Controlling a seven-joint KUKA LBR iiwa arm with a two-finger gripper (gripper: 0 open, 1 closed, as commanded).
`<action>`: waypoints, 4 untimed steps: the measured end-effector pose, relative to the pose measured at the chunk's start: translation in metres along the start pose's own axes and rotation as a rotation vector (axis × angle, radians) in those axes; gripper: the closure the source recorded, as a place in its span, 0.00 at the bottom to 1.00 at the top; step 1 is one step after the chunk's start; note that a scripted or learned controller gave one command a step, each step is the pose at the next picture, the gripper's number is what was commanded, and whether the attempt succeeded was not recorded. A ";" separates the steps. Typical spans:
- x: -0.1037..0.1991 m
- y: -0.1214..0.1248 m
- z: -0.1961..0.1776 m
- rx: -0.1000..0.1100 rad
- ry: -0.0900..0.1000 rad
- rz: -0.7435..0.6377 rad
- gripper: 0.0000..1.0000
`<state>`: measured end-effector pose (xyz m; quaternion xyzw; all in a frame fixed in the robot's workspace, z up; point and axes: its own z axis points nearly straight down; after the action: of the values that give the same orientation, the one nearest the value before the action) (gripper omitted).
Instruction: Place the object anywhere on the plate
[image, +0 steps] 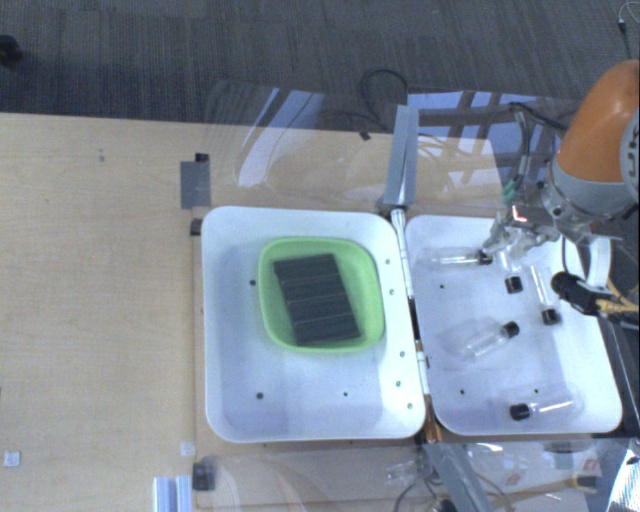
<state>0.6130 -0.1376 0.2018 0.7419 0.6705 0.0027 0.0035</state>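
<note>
Green plate (372, 300) centre-left in left bin (225, 330), dark ridged block (317, 298) on it; clear vials (490, 340) scattered in right bin (590, 400); gripper (510, 243) upper right, state unreadable; risk: slick vial rolling away from grasp.

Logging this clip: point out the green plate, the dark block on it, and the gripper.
plate (372, 300): camera view, bare right rim.
block (317, 298): camera view, middle of its ribbed top.
gripper (512, 245): camera view, tip over the right bin.

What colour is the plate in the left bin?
Light green, seen in the camera view: the plate carries a dark grey ridged block.
</note>
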 end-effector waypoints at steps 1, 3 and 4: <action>0.000 0.000 0.000 0.000 0.000 0.000 0.00; -0.064 -0.036 -0.089 -0.001 -0.002 0.152 0.00; -0.061 -0.064 -0.115 -0.001 -0.002 0.058 0.00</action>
<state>0.5425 -0.1919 0.3159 0.7610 0.6487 0.0021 0.0044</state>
